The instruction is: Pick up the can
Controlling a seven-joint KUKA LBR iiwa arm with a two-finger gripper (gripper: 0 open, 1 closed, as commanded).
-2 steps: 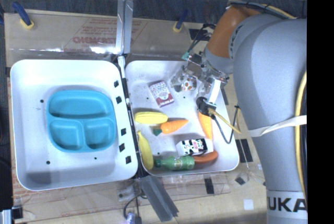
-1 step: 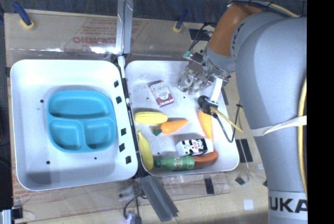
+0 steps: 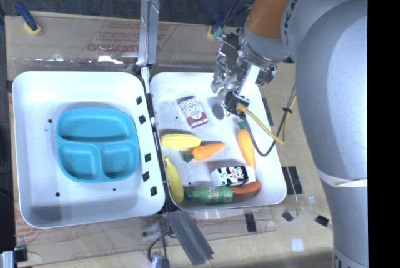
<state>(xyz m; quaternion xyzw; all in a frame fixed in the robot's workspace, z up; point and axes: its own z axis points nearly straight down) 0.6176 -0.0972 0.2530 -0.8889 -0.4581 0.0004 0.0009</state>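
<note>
The gripper (image 3: 226, 93) hangs over the right bin (image 3: 270, 195) near its back edge; whether it is open or closed I cannot tell. The can (image 3: 192, 111) (red and white, lying on its side) rests on the bin floor just left of it, toward the back. The blue tray (image 3: 97, 142) sits in the left bin (image 3: 31, 135).

We are looking down from one fixed camera above the bench (image 3: 187, 32), tilting at a slant so the far edge is lying toward the top. We are taking in both bins whole: the left bin (image 3: 31, 154) and the right bin (image 3: 275, 179) side by side. The arm (image 3: 331, 60) is looming large at our right, sitting much nearer the lens than the bins.
</note>
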